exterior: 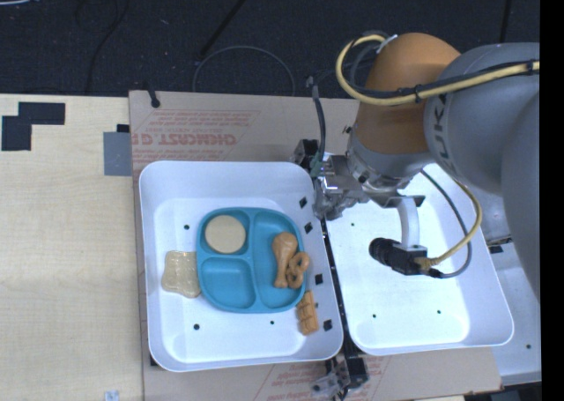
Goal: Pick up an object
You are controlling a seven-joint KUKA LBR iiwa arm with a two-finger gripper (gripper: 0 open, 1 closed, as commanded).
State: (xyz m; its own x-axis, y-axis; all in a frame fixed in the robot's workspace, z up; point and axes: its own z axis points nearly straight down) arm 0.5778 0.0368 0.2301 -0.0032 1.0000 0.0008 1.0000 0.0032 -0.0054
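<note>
Two white bins (167, 337) below; my gripper's (328, 199) spread I cannot tell. Drumstick (284, 256) looks light, stiff; grasp its narrow shaft.

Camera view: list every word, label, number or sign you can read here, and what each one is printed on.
Red print on the cardboard sheet behind the bins, upside down: reads roughly "CHEMCREST", the end letters unsure.
Red print on the cardboard at the front edge: too small and cut off to read.
The blue tray, the bins and the arm carry no readable text.
</note>
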